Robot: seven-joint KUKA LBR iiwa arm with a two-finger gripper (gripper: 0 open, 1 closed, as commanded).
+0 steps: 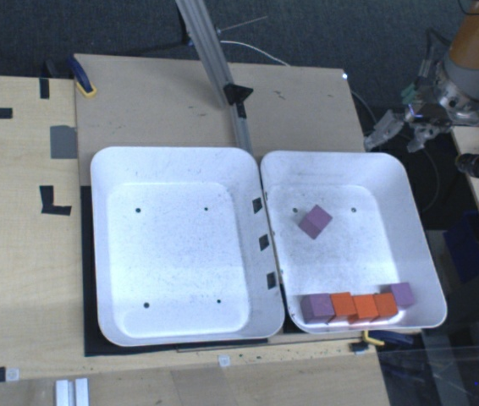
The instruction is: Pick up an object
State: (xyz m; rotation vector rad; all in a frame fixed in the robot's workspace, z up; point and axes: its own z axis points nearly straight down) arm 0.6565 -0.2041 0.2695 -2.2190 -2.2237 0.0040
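White bins side by side on table (pixel 180 91): left bin (pixel 108 252), right bin (pixel 392 184). Lone purple block (pixel 314 222) tilted near middle of right bin, well apart from walls. Row of blocks along right bin's near wall: purple block at row's left end (pixel 316 307), two orange blocks (pixel 360 305) touching, small purple block at right end (pixel 402 293), all pressed together against the rim.

End effector (pixel 404 125) raised above table level, outside right bin's far right corner, carrying nothing. Finger spread: cannot tell, too blurred and partly masked by wrist hardware.

Judged stage: approach not yet begun; no object selected.

Risks noted:
- Descent on packed row: fingers likely blocked by neighbouring blocks or bin wall, yielding empty closure or double grab.
- Lone purple block set at an angle: misaligned fingers apt to push or spin it away instead of clamping.
- Sloped bin wall beneath current position: straight drop from here liable to strike rim.

Recommended target: lone purple block.
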